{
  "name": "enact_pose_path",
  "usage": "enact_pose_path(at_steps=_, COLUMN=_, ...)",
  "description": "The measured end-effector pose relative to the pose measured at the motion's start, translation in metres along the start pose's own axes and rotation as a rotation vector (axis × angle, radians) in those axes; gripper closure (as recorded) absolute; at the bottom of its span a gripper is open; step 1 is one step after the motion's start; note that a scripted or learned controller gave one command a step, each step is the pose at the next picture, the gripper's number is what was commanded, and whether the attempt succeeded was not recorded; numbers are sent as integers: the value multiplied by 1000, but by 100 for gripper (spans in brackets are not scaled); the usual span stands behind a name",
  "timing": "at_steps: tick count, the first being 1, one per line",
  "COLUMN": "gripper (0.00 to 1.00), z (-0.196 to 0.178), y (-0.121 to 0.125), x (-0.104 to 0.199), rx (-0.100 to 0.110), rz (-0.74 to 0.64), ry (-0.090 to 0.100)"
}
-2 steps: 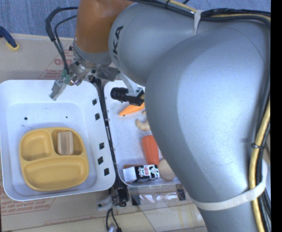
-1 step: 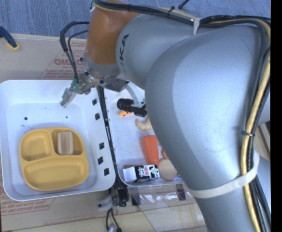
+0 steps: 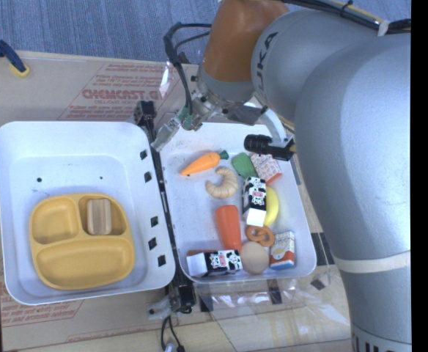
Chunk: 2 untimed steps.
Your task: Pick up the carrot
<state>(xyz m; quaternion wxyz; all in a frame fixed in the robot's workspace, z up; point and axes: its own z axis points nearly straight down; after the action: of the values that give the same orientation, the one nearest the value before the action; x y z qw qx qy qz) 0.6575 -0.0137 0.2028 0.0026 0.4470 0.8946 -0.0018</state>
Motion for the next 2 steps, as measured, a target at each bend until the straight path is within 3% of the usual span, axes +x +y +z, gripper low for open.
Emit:
enact_pose_path(at_steps=1, gripper=0, z=11, y=-36, x=-27, rx=2, rz=-160, ry=6)
enact_pose_path(at_steps=2, gripper=0, z=114, y=-76, x=-52, rx=4, rz=-16, ry=9)
